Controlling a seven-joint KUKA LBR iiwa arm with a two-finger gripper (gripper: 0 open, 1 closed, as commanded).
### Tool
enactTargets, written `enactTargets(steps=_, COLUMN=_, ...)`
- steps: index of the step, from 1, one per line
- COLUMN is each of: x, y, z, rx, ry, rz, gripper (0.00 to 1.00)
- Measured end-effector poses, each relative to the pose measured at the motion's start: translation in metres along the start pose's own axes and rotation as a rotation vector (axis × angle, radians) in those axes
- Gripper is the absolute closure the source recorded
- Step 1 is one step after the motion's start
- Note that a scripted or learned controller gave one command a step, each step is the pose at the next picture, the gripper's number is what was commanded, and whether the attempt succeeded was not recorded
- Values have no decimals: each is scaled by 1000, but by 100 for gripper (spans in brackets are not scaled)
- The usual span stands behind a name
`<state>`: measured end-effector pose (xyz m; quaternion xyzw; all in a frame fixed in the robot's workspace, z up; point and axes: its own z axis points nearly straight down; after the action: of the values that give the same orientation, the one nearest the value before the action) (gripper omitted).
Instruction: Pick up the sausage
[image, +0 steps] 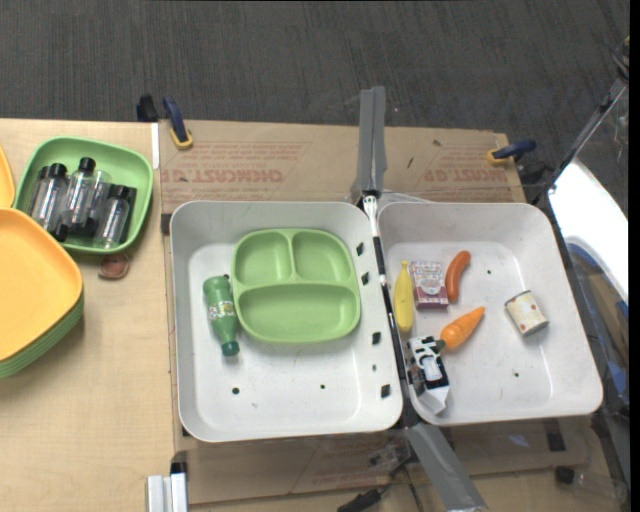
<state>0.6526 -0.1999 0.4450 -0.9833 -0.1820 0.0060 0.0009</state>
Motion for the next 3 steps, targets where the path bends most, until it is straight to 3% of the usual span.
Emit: enactTargets(steps=3, x=4, y=-2, z=-17, rx=7, ry=-18, rz=-18, gripper=100)
